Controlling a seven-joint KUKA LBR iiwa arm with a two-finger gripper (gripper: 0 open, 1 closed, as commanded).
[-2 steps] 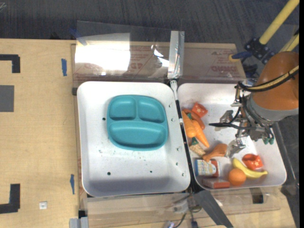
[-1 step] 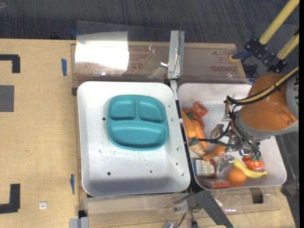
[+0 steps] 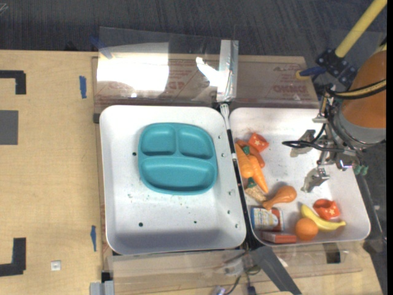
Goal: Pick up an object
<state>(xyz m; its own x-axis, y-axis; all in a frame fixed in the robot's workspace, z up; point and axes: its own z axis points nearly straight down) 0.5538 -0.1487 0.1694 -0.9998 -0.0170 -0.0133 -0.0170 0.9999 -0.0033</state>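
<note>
Teal divided plate point(image 3: 178, 158) sits alone in left bin point(image 3: 116, 134). Right bin point(image 3: 276, 118) has the clutter: red pepper point(image 3: 258, 142) at 10 o'clock, carrot point(image 3: 253, 168) at 9, drumstick point(image 3: 280, 195) near centre, can point(image 3: 268, 218) at 7, orange point(image 3: 306, 228), banana point(image 3: 320, 217) and tomato point(image 3: 326, 208) at 5. Gripper point(image 3: 317, 178) hangs over bare floor at roughly 3 o'clock, nothing between fingers; spread or closed, can't tell.

1. a teal divided plate point(image 3: 178, 157) lies in the left bin point(image 3: 116, 214), three compartments up.
2. a wooden bench top point(image 3: 46, 165) spreads to the left, with black marks and blue tape bits.
3. a clear plastic sheet point(image 3: 166, 72) stands behind the bins at the far side.
</note>
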